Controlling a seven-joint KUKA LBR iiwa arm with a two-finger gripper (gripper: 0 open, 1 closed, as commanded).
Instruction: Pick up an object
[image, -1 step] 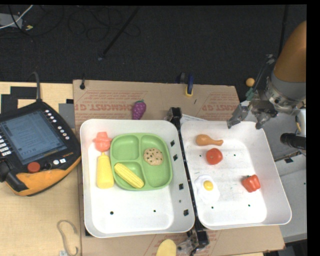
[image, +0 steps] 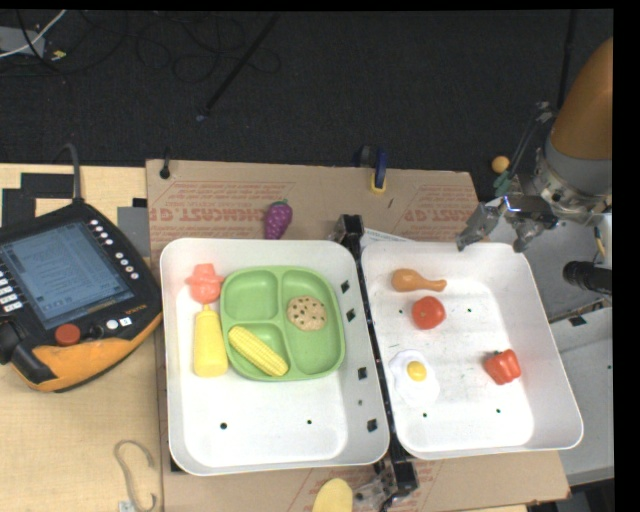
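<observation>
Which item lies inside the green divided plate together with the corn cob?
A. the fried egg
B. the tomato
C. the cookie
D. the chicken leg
C. The cookie sits in the upper right compartment of the green plate, while the corn cob lies in the lower compartment.

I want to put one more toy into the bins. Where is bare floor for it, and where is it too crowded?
In the left bin, the strip between the green tray and the near wall is bare. In the right bin, bare floor lies between the fried egg and red pepper. It is crowded around the tray, with the corn, cookie and yellow bottle.
</observation>
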